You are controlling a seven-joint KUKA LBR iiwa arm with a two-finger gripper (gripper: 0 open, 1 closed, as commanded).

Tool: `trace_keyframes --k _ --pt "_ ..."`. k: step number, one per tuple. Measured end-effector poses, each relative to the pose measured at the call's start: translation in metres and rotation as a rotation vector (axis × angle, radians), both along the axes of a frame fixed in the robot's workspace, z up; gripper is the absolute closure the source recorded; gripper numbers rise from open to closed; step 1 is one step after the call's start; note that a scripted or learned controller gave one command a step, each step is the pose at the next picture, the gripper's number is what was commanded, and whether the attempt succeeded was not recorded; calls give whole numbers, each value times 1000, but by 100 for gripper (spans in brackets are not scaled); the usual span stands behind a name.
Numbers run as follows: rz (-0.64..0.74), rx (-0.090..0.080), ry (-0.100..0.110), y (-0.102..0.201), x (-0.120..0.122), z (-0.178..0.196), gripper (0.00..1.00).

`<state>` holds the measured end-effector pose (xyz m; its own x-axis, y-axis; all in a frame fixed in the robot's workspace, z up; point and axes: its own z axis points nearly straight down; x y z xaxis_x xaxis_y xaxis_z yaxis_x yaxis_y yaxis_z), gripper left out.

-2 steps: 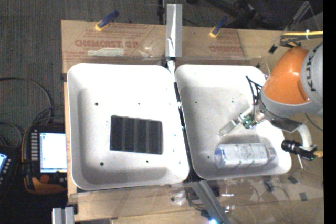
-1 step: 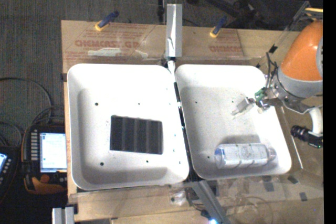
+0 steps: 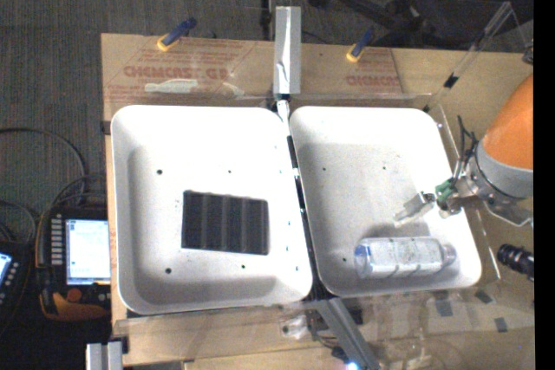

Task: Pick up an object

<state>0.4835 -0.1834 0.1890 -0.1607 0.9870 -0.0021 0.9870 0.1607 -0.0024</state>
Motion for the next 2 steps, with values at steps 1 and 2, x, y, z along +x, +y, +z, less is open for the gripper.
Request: trace_keyframes --k 1,2 --pt "-134 0 -15 66 5 -97 0" --pt "-309 1 -18 -3 52 -98 0"
